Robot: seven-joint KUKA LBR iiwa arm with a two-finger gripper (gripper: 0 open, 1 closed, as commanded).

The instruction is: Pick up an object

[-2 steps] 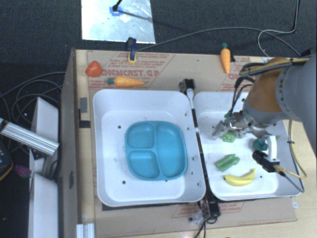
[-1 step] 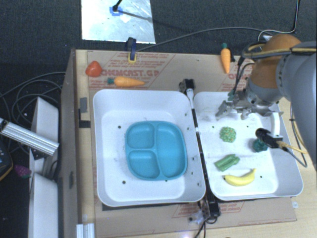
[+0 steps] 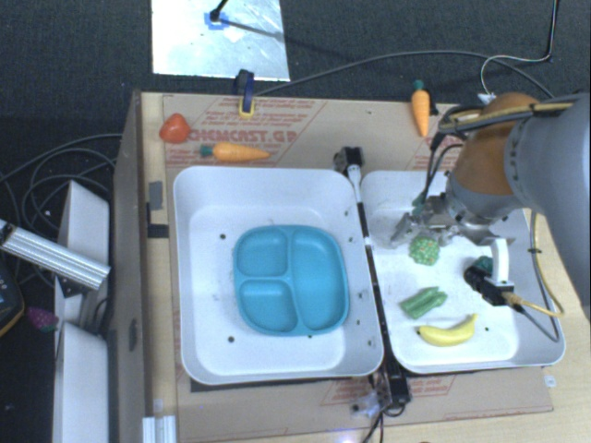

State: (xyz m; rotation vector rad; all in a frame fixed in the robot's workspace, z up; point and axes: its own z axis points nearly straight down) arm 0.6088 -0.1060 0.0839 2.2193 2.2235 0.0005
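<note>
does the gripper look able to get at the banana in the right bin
Probably yes. The banana lies in the open near the front of the right bin, nothing on top of it, and the gripper is over that bin.

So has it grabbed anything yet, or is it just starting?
Nothing looks lifted yet. The gripper is low in the right bin, right above the broccoli, which sits on the bin floor. The closing and lifting are left. The banana lies untouched.
</note>
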